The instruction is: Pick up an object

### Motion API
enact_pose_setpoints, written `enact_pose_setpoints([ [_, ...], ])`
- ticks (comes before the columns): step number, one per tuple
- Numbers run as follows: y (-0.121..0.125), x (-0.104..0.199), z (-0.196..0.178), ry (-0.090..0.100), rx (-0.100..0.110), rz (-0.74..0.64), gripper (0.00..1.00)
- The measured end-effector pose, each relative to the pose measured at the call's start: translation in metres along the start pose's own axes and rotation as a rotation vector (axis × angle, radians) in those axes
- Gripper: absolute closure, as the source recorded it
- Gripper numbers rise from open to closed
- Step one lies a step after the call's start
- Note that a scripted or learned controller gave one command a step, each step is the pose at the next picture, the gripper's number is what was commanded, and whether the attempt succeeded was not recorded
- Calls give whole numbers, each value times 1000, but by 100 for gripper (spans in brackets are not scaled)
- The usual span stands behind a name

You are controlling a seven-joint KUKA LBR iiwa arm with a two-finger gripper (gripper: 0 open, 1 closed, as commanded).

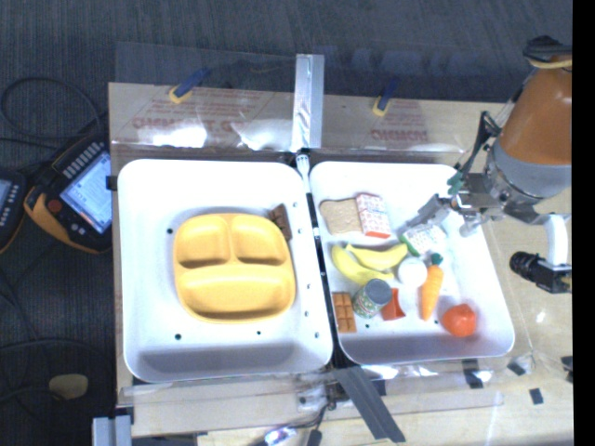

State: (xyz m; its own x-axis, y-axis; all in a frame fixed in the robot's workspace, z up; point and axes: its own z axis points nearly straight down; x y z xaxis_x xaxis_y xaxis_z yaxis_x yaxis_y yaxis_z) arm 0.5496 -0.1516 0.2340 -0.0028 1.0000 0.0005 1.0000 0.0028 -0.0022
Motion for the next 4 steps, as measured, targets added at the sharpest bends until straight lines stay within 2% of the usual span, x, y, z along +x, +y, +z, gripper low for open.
enact_pose_setpoints([
  [1,-17,-8,1,1,-1,50,0],
  [2,-20,-56,139,3,-3,-89,0],
  [3,-20,-56,131,3,-3,-90,100],
  [4,-13,11,-42,-3,-1,82,100],
])
